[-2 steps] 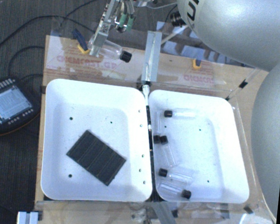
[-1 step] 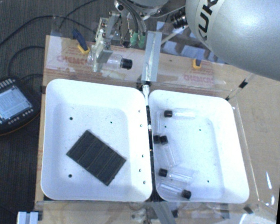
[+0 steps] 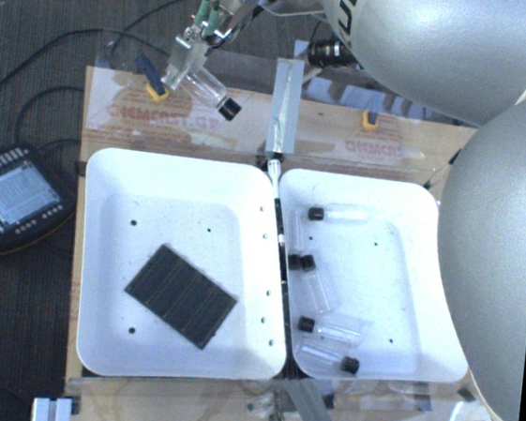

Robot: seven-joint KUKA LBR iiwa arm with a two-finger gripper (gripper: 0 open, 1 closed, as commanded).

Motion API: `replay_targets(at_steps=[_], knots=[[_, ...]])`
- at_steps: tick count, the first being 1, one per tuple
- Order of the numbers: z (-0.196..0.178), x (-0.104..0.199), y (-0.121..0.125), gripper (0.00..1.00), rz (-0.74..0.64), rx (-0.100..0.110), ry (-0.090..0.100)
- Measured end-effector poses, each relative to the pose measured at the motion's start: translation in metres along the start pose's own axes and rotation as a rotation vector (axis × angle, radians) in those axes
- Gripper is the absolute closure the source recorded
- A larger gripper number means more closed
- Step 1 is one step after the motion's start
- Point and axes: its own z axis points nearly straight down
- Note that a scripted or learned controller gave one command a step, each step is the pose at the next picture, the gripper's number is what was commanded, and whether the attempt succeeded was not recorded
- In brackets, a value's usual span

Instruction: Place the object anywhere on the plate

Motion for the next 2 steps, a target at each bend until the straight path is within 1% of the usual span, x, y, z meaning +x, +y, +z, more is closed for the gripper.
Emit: replay_targets(at_steps=[1, 2], knots=[[0.0, 0.028, -0.018, 1.0, -0.29, 0.003, 0.002], [-0.001, 0.039, -0.026, 1.0, -0.595, 0.0, 0.0]])
